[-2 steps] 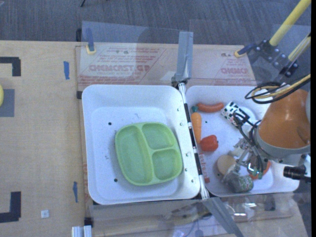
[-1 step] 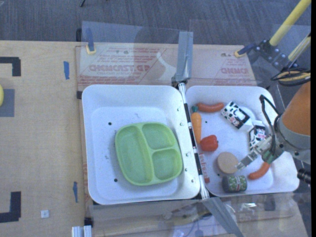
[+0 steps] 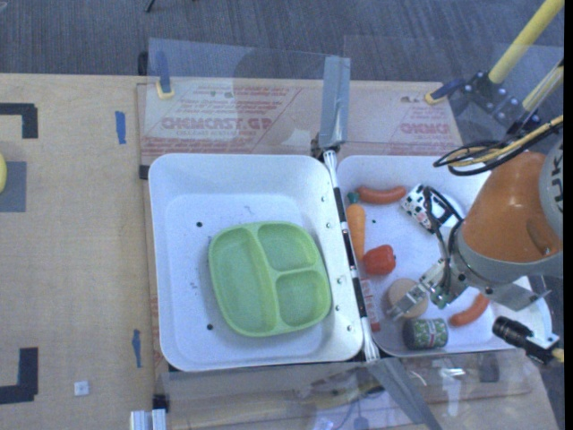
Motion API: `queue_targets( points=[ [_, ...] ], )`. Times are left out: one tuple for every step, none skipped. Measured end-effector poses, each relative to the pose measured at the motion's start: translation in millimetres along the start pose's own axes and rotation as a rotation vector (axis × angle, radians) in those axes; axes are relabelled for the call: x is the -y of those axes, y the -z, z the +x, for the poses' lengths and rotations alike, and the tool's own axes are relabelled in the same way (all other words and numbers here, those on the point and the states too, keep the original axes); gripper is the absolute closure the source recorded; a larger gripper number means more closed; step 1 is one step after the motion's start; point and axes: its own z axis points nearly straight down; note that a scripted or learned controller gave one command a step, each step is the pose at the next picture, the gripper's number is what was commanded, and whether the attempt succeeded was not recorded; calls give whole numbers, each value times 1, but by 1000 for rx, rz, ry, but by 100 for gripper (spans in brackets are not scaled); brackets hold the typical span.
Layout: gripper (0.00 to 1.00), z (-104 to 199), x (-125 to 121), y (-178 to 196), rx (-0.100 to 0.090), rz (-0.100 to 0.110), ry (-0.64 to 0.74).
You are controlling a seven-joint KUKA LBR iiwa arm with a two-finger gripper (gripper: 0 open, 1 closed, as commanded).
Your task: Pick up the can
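1. Nearest the camera, the can (image 3: pixel 423 333) lies on its side by the near edge of the right bin (image 3: pixel 394 173), with a green label and dark ends. Nothing touches it from above.
2. The gripper (image 3: pixel 436 289) hangs just behind the can, toward the middle of the right bin, at the end of the grey arm with its orange band (image 3: pixel 506 222). How far the pincer is spread cannot be told from this view, and nothing can be seen caught in it.
3. A small round tan object (image 3: pixel 405 299) sits just left of the gripper and just behind the can's left end; what it is cannot be made out.
4. A sausage (image 3: pixel 470 310) lies to the right of the can, near the bin's near right corner, tilted.
5. A red pepper (image 3: pixel 379 259) sits toward the left wall of the right bin, about midway along it.
6. A carrot (image 3: pixel 356 227) lies lengthwise along that same left wall, behind the pepper.
7. A second sausage (image 3: pixel 382 194) lies near the far edge of the right bin, beside the carrot's top.
8. A white die with black spots (image 3: pixel 414 202) rests just right of that sausage.
9. The left bin (image 3: pixel 179 186) holds a green divided plate (image 3: pixel 269 278), set toward its near right part.
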Motion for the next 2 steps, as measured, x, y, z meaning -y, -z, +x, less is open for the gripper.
queue_targets(
  points=[
    [0,-19,12,-13,10,-9,308],
    [0,-40,28,-14,11,-6,518]
  ],
)
